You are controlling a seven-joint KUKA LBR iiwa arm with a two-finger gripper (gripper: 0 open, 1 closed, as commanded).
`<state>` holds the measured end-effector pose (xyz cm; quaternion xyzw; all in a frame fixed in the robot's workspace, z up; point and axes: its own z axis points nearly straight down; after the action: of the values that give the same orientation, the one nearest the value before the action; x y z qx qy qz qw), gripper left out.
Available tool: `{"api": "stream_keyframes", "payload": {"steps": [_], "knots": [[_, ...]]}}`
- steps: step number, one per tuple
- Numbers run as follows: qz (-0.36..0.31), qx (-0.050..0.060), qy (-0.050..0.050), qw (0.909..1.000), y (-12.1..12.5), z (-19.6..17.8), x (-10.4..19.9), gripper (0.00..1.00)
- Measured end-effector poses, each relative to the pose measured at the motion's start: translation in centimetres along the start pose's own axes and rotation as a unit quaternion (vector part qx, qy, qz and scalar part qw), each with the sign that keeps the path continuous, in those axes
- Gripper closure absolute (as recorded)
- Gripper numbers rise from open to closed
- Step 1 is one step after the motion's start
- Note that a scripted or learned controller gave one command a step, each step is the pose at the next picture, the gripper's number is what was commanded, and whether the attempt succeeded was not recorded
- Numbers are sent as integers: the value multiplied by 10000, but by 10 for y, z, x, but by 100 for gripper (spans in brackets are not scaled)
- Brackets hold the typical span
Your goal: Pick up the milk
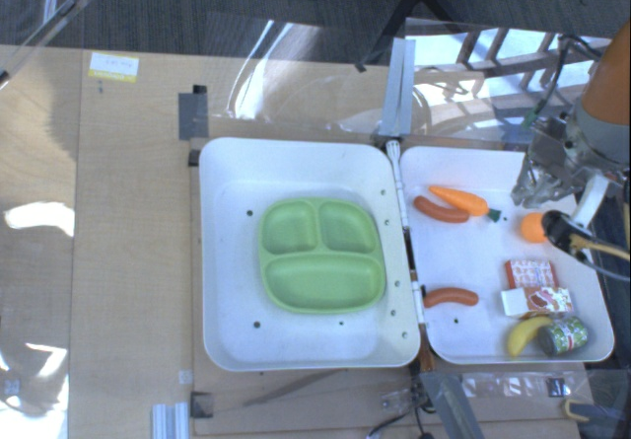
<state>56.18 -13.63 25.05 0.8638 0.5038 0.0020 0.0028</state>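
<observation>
Right bin (463, 329), near corner: milk carton (535, 301) lying flat, white end toward the middle, red printed box (529, 273) touching it on the far side, banana (526, 334) just beside its near edge, green can (565, 335) against the banana.

Gripper (541, 192) hangs at the bin's far right side, well apart from the carton and closer to the orange fruit (533, 227). Cannot tell whether it is apart or together; nothing seen held in it.

Risks as I judge them:
- Tight cluster. A descent slightly off would catch the red box or the banana instead, or jam between neighbours.
- Carton lies flat and low; a shallow close may slide over it.
- Path from here passes the orange fruit, which could be knocked and rolled.
- Bin wall near the carton limits approach from the right.

Left bin (296, 250) holds a green divided tray (321, 256), out of the way.
</observation>
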Motion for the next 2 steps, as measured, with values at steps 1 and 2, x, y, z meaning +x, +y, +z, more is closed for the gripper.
{"api": "stream_keyframes", "payload": {"steps": [1,2], "knots": [[-1460,18,5,9893,-56,54,-49,100],[-1200,7,5,9928,-37,61,-63,100]]}}
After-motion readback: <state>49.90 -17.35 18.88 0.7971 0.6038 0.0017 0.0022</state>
